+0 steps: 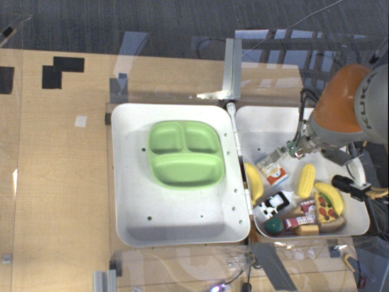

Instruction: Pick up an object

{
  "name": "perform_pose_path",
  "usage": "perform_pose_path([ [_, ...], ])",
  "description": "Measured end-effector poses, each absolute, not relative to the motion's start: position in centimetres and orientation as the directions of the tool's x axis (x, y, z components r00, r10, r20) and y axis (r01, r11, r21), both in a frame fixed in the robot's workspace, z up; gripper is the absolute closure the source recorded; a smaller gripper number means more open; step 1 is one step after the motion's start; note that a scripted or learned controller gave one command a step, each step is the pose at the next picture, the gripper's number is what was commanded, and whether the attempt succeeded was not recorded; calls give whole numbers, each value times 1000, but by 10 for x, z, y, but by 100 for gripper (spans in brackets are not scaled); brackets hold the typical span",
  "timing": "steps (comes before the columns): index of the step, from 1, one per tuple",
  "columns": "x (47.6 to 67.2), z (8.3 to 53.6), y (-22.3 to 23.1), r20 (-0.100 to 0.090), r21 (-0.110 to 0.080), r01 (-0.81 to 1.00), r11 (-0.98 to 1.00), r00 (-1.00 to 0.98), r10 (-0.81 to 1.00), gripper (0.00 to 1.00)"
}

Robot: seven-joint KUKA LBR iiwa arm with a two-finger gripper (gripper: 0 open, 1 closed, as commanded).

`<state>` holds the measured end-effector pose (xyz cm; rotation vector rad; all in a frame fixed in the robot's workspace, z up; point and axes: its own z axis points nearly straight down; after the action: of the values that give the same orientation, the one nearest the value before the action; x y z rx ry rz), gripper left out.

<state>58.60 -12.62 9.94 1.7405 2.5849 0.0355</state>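
The right bin is where all the stuff is: a heap of toy food crowded into its near half. The gripper hangs over the middle of that bin, just up from the corn cob, and I honestly can't tell whether it's released or clenched, since it's too small and blurry from up here. Nothing visibly sits in it. My guess for the easiest target is the corn: it looks like a light, hard plastic piece, stiff enough not to squash, but smooth and rounded, so it could roll or squirt out of a pinch. I'd take it across the middle of its length, not at the tapered ends. It's yellow, stubby, lying roughly upright in the view, with a banana just beside it on the right and a small red-and-white carton to its left. Another banana lies against the bin's left wall, and a pizza slice sits near the front — flat, so probably harder to grab. The left bin holds a green divided plate, well apart from the action.
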Motion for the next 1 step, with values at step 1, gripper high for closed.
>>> perform_pose_path([
  [1,553,98,-96,-20,34,931,362,-362,932,0],
])
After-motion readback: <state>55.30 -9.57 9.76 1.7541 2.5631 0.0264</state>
